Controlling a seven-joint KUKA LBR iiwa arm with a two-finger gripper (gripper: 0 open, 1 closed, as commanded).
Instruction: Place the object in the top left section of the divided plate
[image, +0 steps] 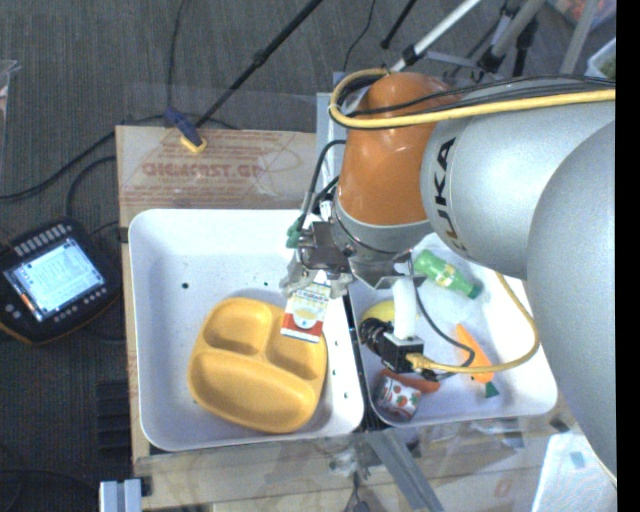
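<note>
A yellow divided plate (215, 385) lies in the left bin (165, 290), towards its front right. My gripper (318, 280) hangs over the wall between the two bins, just above the plate's far right corner. It is shut on a small white packet with a red label (304, 318), whose top sits between the fingers. The packet hangs down over the plate's upper right edge. The plate's upper left section (240, 322) holds nothing.
The right bin (530, 385) holds a green bottle (446, 273), an orange carrot (473, 347), a yellow object (377, 322) and a red-and-white can (398, 396). My arm covers much of that bin. A pendant with a lit screen (55, 278) lies left of the bench.
</note>
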